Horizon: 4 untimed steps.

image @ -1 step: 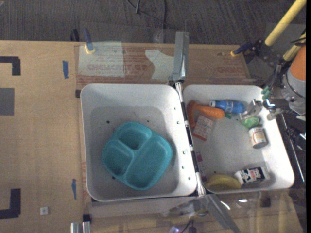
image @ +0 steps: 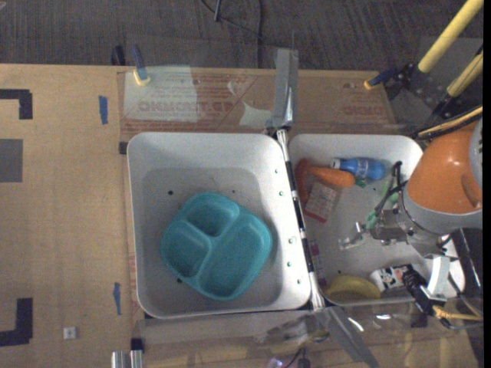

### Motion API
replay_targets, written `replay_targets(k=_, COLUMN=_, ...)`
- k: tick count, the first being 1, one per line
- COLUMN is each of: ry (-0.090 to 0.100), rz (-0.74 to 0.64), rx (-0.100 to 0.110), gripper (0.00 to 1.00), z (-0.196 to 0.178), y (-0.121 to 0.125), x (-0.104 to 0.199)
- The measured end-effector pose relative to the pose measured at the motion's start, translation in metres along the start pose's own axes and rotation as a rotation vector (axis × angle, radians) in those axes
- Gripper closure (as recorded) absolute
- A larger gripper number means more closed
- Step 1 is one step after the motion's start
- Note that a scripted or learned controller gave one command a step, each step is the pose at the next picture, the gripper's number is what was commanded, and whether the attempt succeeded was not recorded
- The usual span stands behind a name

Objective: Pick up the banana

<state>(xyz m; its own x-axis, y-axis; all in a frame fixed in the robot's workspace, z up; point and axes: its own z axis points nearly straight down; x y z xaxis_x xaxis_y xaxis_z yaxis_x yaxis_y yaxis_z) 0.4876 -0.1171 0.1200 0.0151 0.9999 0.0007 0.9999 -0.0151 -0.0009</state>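
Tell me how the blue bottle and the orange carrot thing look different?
The blue bottle is blue with a white band; the carrot is plain orange. The bottle lies nearer the bin's far wall, the carrot just in front of it. Both lie on their sides in the right bin, touching or nearly so.

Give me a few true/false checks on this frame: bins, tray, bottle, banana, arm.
1. The teal tray lies in the left bin. True.
2. The blue bottle lies in the left bin. False: it lies in the right bin, near the far wall.
3. The banana lies at the near edge of the right bin. True.
4. The pincer has the banana between its fingers. False: it sits over the bin floor, apart from the banana.
5. The orange item lies beside the bottle. True.
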Motion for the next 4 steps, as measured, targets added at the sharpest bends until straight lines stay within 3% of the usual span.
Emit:
replay_targets(k=1, ry=-0.001, rz=-0.019, rx=-0.003, gripper=0.0, z=-0.099, y=0.029, x=0.028)
replay_targets(k=2, ry=-0.001, rz=-0.339, rx=-0.002, gripper=0.0, z=0.023, y=-0.004, x=0.001)
replay_targets(k=3, ry=-0.001, rz=-0.336, rx=-0.005, gripper=1.0, z=0.013, y=-0.003, x=0.0)
replay_targets(k=4, ry=-0.001, rz=-0.041, rx=-0.002, gripper=1.0, z=-0.064, y=-0.009, x=0.097)
